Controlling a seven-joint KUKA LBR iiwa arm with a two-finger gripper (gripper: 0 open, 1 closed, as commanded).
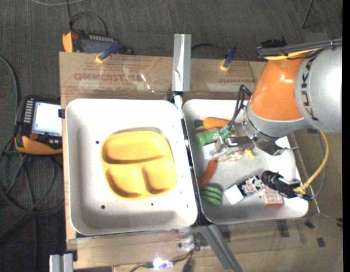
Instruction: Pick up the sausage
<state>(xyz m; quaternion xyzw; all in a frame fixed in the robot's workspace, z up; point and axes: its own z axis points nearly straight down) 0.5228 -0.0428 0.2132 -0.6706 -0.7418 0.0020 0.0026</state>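
Right, the arm (299,95) is reaching in from the right and hanging over the right bin (299,208), its orange band sitting above the bin's far right corner. The gripper (228,146) is hovering low over the middle of that bin, and from up here I cannot tell how it is set or whether anything is in it. The sausage (206,173), a reddish-brown link, is lying against the bin's left wall, just left of the gripper and slanting toward the near side. A green round piece (211,195) is sitting just beyond its near end, a green block (204,136) is lying by its far end, and a carrot (215,122) is resting along the far wall. Toward the near right, a small black and white box (249,186) is lying flat. In the left bin (84,208), a yellow divided tray (139,162) is sitting at the centre.
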